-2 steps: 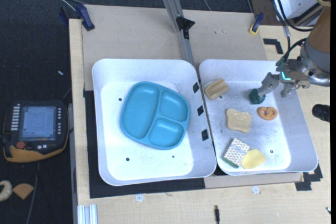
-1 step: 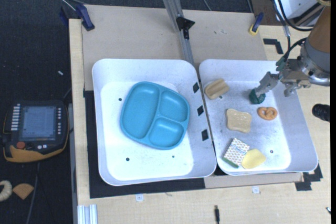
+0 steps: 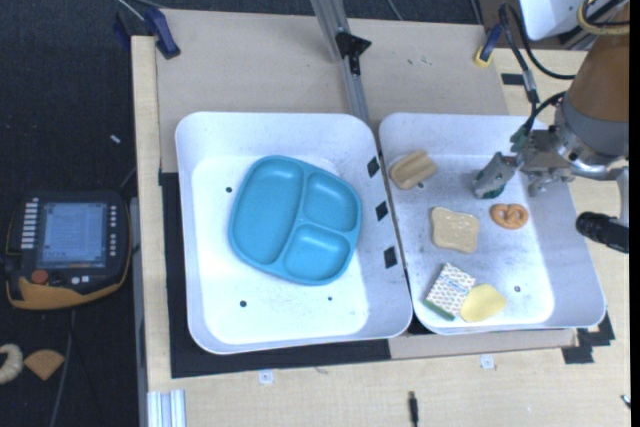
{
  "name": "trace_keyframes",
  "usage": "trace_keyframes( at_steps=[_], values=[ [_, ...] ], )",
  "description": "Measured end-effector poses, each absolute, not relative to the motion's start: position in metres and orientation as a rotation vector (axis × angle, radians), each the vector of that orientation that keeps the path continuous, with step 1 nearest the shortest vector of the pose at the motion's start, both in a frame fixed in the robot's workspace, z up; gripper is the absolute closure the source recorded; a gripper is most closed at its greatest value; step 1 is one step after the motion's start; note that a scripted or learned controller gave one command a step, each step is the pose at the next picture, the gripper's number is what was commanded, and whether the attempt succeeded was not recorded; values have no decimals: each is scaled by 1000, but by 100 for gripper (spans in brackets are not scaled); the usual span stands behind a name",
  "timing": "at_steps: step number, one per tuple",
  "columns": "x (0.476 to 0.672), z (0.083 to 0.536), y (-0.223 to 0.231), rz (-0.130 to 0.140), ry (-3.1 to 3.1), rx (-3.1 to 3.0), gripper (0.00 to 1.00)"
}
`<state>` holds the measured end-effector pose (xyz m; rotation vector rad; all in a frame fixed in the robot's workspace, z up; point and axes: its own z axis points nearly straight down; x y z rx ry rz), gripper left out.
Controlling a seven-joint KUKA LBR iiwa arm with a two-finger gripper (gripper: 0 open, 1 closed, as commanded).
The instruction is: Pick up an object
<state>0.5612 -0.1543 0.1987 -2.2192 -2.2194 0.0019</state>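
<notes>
Gripper (image 3: 512, 177) above right bin (image 3: 570, 310), beside pretzel (image 3: 509, 215)

My arm reaches in from the right, its grey wrist and orange band angled downward and leftward. My pincer (image 3: 505, 177) hangs low at the end of it, its dark metal fingers (image 3: 489, 179) pointing down and to the left, spread apart with nothing between them.

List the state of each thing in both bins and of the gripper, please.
Blue tray: flat in left bin, compartments bare.
Bread roll: lying loose.
Toast slice: lying flat.
Pretzel: lying beside gripper.
Checkered packet: touching yellow piece.
Yellow piece: lying loose.
Gripper: above right bin.
</notes>
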Motion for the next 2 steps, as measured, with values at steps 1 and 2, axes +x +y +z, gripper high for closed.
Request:
trace_keyframes(
  at_steps=[1, 2],
  values=[
    [554, 154, -151, 3, -2218, -2218, 0],
    [556, 111, -153, 3, -2218, -2218, 0]
  ],
)
